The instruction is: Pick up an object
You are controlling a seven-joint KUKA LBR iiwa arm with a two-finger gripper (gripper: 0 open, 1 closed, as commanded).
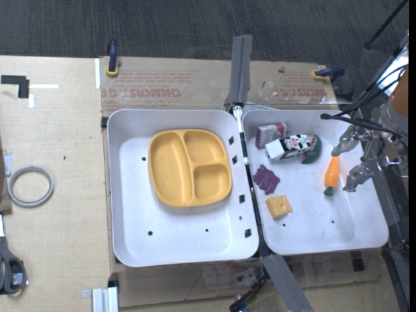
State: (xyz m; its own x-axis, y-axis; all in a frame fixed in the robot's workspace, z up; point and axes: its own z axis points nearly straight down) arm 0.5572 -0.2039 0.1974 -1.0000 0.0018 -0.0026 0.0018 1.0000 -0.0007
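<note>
My gripper (pixel 344 169) hangs over the right edge of the right bin (pixel 325 236), open, with nothing between its fingers. An orange carrot toy (pixel 332 171) with a green end lies just left of the fingertips; I cannot tell if they touch it. Further left in the same bin are a black-and-white cow toy (pixel 292 145) against a dark green piece (pixel 315 149), a pink box (pixel 269 134), a purple grape cluster (pixel 266 179) and a yellow cheese wedge (pixel 279 207).
A yellow divided plate (pixel 190 168) lies in the left bin (pixel 130 239). On the wooden bench to the left are a grey tape ring (pixel 29 186) and scissors (pixel 10 275). Dark cables and arm parts crowd the right edge.
</note>
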